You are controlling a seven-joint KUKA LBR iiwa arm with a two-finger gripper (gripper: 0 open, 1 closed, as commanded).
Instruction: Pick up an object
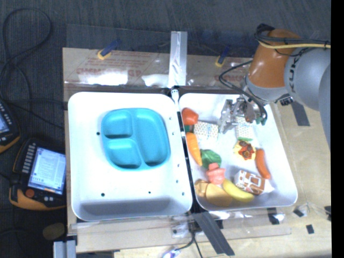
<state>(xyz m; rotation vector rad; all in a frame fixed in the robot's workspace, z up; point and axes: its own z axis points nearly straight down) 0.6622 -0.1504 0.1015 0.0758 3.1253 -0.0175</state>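
Two white bins sit side by side on the bench, with the arm coming in from the upper right of the frame. The claw hangs over the upper part of the right bin, pointing down and to the left, and honestly I can't tell how far open it is from this angle since the metal bits blur together; nothing is visibly caught in it. The left bin has a blue divided tray sitting in its upper middle. The right bin is where all the toy food is: a red-orange piece at the top left, a white patterned packet just beside it and close under the claw, a carrot running down the left wall, a green thing next to that, and a pink piece just below. At the bottom there's a banana lying against a tan rounded item, plus a red-and-white box near the lower right. A small red and yellow item and an orange sausage sit along the right side. A handheld screen lies off the bench at the left edge of the frame.
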